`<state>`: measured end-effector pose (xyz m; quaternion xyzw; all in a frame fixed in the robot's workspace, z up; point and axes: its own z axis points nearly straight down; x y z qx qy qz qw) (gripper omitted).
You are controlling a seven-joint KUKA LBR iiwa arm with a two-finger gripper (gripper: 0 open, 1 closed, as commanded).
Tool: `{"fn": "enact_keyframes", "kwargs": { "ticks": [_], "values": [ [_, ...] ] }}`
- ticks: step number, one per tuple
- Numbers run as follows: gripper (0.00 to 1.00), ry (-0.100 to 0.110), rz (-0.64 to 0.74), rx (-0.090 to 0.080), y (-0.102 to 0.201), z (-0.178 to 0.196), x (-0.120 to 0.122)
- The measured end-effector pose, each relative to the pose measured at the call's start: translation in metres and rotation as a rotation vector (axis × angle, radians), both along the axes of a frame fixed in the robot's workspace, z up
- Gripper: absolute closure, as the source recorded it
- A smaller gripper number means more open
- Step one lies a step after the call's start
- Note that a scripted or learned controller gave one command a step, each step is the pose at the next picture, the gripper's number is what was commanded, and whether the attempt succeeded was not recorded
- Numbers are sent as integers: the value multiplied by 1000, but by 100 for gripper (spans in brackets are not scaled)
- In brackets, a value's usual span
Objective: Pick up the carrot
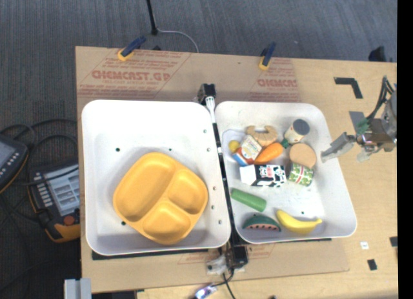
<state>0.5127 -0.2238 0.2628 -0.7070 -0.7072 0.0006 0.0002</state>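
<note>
The carrot is a short orange wedge lying in the upper middle of the right bin. It is packed among other toy foods, touching a bread roll above it and a cow-patterned carton below it. My gripper hangs just outside the right bin's right wall, well to the right of the carrot. Its fingers are spread open with nothing between them.
Around the carrot lie a tan round piece, a green can, a small jar, a green cucumber, a watermelon slice and a banana. A yellow divided plate sits in the left bin.
</note>
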Motion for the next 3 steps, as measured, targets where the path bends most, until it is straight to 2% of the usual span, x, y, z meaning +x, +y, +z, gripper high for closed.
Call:
{"fn": "enact_keyframes", "kwargs": {
  "ticks": [1,2,3],
  "values": [
    [0,-5,-68,11,7,-159,50],
    [0,-5,-164,-1,77,-172,151],
    [0,-30,-324,-14,115,-169,70]
  ]
}}
